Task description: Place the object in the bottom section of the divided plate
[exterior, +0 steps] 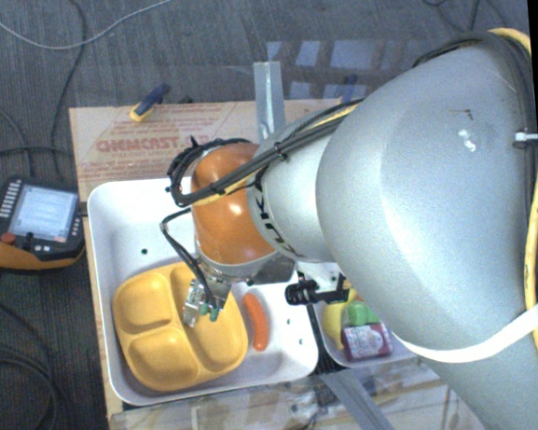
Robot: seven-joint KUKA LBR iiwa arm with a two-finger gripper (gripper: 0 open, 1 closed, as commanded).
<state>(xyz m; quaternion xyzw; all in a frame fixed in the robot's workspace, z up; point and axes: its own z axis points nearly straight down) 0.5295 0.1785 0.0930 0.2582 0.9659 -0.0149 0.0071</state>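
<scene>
right bin (333,355): mostly covered by the arm (408,197)
plate (176,325): right rim partly behind the gripper (202,309)
gripper fingers: too small to tell their spread
items (358,328) in right bin: partly hidden, unclear
arm: cut off at right edge

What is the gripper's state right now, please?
Gripper: cannot be told from this view; it hangs over the yellow plastic divided plate, with the orange sausage-shaped toy lying beside the plate in the white bin.

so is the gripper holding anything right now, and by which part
Cannot be told: the gripper sits low over the yellow divided plastic plate, and nothing is plainly seen in it. The orange carrot-shaped toy lies beside the plate.
</scene>
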